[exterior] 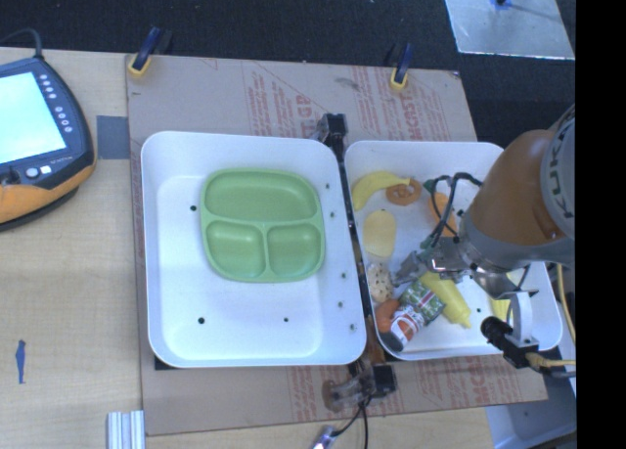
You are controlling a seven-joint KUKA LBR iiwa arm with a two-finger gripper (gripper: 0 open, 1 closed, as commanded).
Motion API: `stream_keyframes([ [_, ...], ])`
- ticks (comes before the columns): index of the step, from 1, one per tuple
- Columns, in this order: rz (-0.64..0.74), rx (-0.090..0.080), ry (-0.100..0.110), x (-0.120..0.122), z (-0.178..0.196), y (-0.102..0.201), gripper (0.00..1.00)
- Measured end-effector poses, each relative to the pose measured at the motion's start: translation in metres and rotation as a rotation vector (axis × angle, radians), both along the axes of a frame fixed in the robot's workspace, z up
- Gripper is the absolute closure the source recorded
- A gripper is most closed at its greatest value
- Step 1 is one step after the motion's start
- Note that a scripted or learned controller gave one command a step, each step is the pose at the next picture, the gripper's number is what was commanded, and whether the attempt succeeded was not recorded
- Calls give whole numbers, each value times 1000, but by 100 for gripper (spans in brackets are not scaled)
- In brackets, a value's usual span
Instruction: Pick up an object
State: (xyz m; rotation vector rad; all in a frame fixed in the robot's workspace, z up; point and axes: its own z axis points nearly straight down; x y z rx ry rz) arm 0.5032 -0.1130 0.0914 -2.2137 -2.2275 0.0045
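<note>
At the near edge of the right-hand shallow white bin (pixel 391 153) lies a cluster of toy food: a small bottle with a green label and red end (pixel 415 311), a yellow corn-like piece (pixel 446 299) touching it, and a speckled round piece (pixel 380 285) just beside the bin's left wall. The gripper (pixel 427 263) is low over this pile, its dark tip close above the green-labelled bottle; whether the fingers are open or closed I cannot tell, and nothing shows between them. Farther back lie a pale yellow oval piece (pixel 380 232), a yellow banana (pixel 380 186) and an orange round piece (pixel 403 192). The left-hand white bin (pixel 166 271) holds a green divided plate (pixel 263 223).

This looks like the reach-and-descend step, with no object lifted yet. Next, the fingers likely need to straddle one piece cleanly, since the neighbours crowd it.
</note>
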Motion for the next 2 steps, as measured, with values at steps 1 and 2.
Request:
stream_keyframes([
  [1, 4, -3, -2, 1, 11, -1, 100],
  [2, -1, 2, -2, 22, 101, 67, 100],
])
